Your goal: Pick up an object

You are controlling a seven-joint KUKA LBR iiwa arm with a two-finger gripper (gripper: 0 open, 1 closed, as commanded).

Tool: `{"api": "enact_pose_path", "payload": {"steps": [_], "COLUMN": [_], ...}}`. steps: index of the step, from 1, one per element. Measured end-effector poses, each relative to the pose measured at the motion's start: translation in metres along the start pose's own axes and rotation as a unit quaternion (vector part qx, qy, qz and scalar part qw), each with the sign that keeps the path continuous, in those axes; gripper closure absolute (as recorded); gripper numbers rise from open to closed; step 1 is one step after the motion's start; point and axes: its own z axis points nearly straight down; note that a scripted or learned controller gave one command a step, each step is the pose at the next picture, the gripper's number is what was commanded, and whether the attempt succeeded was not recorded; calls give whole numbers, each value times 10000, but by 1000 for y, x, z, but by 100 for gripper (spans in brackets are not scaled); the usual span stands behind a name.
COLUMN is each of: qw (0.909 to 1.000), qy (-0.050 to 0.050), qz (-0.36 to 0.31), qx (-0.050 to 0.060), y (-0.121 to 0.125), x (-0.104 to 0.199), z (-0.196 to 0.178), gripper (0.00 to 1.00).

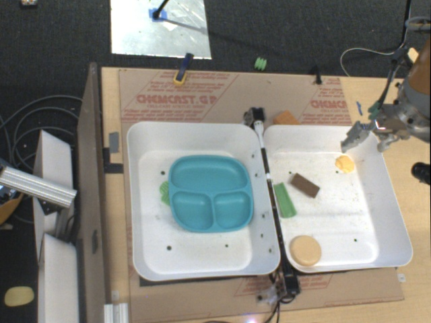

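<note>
Camera view shows the gripper (367,134) at upper right, fingers open and empty; the small yellow piece (344,163) lies just below-left of them.

The arm (417,110) is cut off by the right edge, so little beyond the wrist is seen. The gripper (367,136) is too small and blurred for its state to be told. A green piece (164,192) is mostly hidden under the blue tray (210,192). An orange thing (286,118) is partly hidden behind the right bin's rim (316,128).
</note>
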Motion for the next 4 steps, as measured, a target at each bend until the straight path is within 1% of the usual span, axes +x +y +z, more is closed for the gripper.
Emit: {"api": "enact_pose_path", "payload": {"steps": [1,2,3,4], "qw": [10000,10000,10000,10000], "qy": [27,16,2,-24], "qz": [-21,9,18,5], "qx": [64,-24,8,-52], "y": [11,14,5,65], "x": [41,43,17,-39], "z": [147,177,179,137], "gripper": [0,0,0,0]}}
